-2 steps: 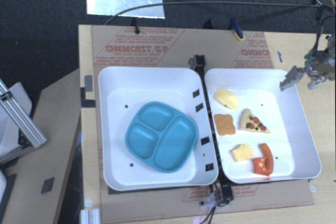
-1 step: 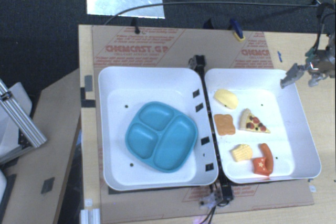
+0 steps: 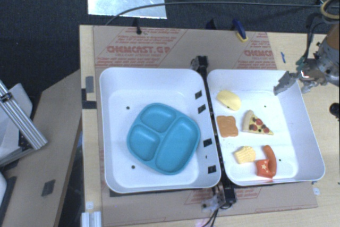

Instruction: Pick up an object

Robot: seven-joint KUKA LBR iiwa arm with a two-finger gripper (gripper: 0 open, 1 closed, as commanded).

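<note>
On the counter (image 3: 175,42), two shallow white bins are set side by side on a printed cardboard sheet, with dark carpet seen beyond.

The left bin (image 3: 114,87) is occupied by a blue divided plate (image 3: 163,137). In the right bin (image 3: 303,130), toy foods are spread well apart: a pale yellow piece (image 3: 229,99), a slice of toast (image 3: 227,126), a pizza slice (image 3: 256,124), a ridged yellow piece (image 3: 245,154) and a red sausage (image 3: 267,161). The pincer (image 3: 284,84) is seen over the right bin's far right corner, with nothing gripped; whether it is spread or pressed together cannot be told.
</note>
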